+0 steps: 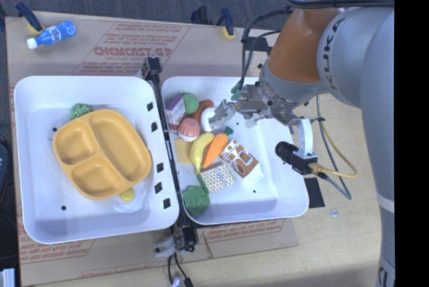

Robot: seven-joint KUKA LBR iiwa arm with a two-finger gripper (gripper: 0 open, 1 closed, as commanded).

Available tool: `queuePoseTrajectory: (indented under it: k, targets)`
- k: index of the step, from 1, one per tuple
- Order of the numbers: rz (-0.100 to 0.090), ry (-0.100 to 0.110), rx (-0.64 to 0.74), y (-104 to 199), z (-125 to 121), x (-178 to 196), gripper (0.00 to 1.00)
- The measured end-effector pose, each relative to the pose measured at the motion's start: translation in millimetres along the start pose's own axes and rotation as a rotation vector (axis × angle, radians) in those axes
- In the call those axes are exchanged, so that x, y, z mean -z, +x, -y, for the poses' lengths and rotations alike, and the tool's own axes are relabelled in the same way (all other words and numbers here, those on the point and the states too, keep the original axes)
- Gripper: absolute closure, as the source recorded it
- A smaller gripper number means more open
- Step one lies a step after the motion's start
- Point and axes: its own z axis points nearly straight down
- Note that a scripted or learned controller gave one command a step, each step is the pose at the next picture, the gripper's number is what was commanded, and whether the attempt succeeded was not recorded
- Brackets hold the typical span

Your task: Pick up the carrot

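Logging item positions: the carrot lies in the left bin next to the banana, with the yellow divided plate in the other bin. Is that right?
Not quite. The camera view shows the carrot in the right bin, beside the banana; the yellow divided plate is in the other, left bin.

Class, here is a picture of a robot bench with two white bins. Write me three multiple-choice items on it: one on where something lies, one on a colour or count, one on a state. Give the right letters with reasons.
1. Where does the carrot lie?
A. in the right bin
B. on the yellow tray
C. on the cardboard

2. How many compartments has the yellow tray?
A. two
B. three
C. five

3. How does the gripper stand to the carrot?
A. holds it aloft
B. sits just above it, not lifting it
C. is over the left bin

Answers: 1 A, it lies among the toy food there. 2 B, three hollows show. 3 B, the carrot rests in the bin.
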Motion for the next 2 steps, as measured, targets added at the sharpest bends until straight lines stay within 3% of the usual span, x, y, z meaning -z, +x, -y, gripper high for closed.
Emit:
queuePoseTrajectory:
  k: [1,2]
  targets:
    - [0.001,-0.001,0.331,-10.1,-15.7,-129.6,0.00]
    - [0.001,0.000,0.335,-10.3,-16.0,-119.3,1.00]
